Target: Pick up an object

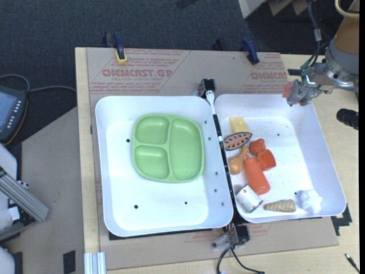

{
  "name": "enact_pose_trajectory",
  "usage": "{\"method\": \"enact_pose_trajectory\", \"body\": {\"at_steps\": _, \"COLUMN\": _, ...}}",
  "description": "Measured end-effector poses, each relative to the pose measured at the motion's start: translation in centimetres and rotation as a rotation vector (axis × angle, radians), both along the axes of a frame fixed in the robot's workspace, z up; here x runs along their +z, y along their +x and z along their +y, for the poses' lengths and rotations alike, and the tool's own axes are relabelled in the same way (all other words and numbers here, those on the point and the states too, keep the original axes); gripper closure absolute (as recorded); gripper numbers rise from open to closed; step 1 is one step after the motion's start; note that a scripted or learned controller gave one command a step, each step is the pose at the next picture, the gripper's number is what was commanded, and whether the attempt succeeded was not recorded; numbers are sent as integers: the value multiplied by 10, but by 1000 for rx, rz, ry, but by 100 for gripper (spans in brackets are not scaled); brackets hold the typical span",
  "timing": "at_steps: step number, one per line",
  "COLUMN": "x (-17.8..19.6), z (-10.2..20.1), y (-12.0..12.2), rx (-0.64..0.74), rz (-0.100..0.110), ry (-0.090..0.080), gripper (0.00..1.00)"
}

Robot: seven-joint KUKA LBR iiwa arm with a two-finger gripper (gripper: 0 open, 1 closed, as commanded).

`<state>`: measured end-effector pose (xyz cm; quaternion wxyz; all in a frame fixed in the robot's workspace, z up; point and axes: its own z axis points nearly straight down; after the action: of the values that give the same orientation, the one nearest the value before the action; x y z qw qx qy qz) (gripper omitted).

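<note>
Candidate objects lie in the right bin [328, 153], clustered toward its left wall; the orange bottle [256, 174] lies near the cluster's centre, tilted, with a red block [266, 160] just beside it at 1 o'clock and a smaller red piece [256, 145] beyond that; a yellow block [239, 125] sits at the cluster's 12 o'clock, with a dark-seeded slice [237, 140] touching or overlapping its lower edge; a tan pear-shaped item [236, 163] lies at the bottle's 10 o'clock, close enough that contact cannot be ruled out; a white can [248, 198] lies at its 6 o'clock, a cone [280, 206] at 5 o'clock and a crumpled white item [309, 199] near the bin's 5 o'clock corner.

The left bin [111, 170] holds a green divided plate [169, 148] near its centre.

The gripper [299, 92] hangs at the right bin's 1 o'clock corner, above the rim and well apart from every object; nothing is seen between its fingers; whether they stand wide or narrow cannot be told from this angle.

Judgement: the step in hand is approach, with no pick yet made; the cone or the white can stands more apart from its neighbours and would suit a clean descent; fingers should straddle the short axis, spread before lowering; the crowded cluster risks nudging neighbours.
</note>
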<state>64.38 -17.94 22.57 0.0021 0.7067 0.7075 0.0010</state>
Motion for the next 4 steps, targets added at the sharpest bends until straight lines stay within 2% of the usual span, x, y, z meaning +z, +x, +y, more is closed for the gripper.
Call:
{"method": "enact_pose_trajectory", "body": {"at_steps": 2, "x": 18, "z": 101, "y": -24, "rx": 4, "rz": 7, "ry": 4, "gripper": 100}}
{"method": "enact_pose_trajectory", "body": {"at_steps": 3, "x": 1, "z": 156, "y": -38, "rx": 4, "rz": 8, "ry": 4, "gripper": 100}}
{"method": "enact_pose_trajectory", "body": {"at_steps": 4, "x": 2, "z": 198, "y": -53, "rx": 4, "rz": 8, "ry": 4, "gripper": 100}}
